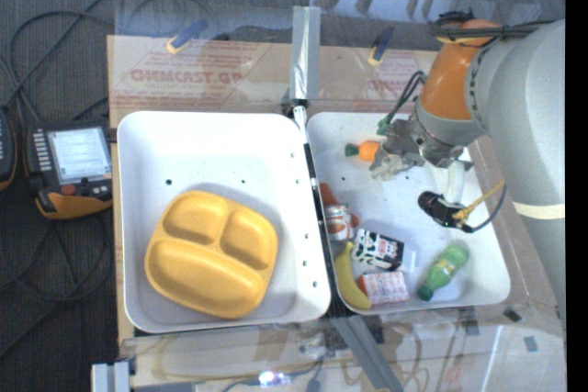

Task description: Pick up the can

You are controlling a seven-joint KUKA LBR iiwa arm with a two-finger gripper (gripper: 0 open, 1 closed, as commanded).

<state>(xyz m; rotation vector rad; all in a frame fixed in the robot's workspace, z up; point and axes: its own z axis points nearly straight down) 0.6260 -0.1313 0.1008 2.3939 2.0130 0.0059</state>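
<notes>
While the grey arm (514, 106) reaches in from three o'clock, its gripper (393, 161) hangs over the upper part of the right bin (491, 285), close to a small orange carrot toy (366, 150) at its ten o'clock. Whether the gripper is open or closed I cannot tell from this angle.

The can (337, 221) lies against the left wall of the right bin, at about eight o'clock from the gripper and apart from it. Just beside the can, toward four o'clock, is a black and white carton (378, 248). Below it a banana (349, 280) touches a pink packet (384, 287), and a green bottle (443, 270) lies at five o'clock of the bin. The left bin (147, 142) bears a yellow divided tray (211, 252).
</notes>
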